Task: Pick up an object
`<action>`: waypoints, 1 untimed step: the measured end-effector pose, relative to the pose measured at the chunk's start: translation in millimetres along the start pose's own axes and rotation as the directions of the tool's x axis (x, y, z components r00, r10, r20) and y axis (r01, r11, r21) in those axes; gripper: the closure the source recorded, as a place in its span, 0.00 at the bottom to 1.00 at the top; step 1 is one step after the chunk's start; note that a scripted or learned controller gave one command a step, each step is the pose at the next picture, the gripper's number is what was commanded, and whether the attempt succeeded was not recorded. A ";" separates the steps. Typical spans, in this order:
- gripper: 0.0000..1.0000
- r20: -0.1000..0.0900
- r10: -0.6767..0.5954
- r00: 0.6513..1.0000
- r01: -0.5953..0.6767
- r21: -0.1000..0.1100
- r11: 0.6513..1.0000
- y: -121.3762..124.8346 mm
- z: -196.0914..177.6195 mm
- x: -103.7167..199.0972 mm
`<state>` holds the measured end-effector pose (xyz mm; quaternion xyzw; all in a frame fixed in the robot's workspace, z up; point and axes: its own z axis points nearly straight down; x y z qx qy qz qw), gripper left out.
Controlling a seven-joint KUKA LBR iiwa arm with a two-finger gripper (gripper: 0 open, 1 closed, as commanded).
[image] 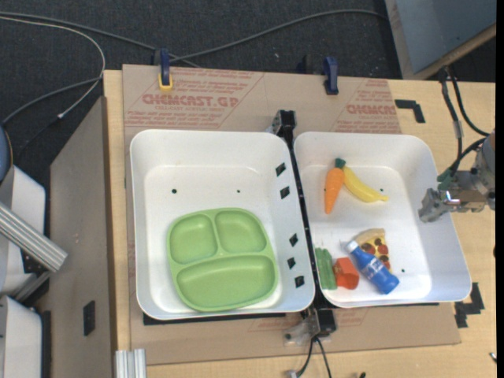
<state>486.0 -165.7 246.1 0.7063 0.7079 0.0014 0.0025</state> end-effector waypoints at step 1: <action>1.00 -0.003 -0.004 1.000 0.004 0.003 1.000 16.9 -3.4 45.0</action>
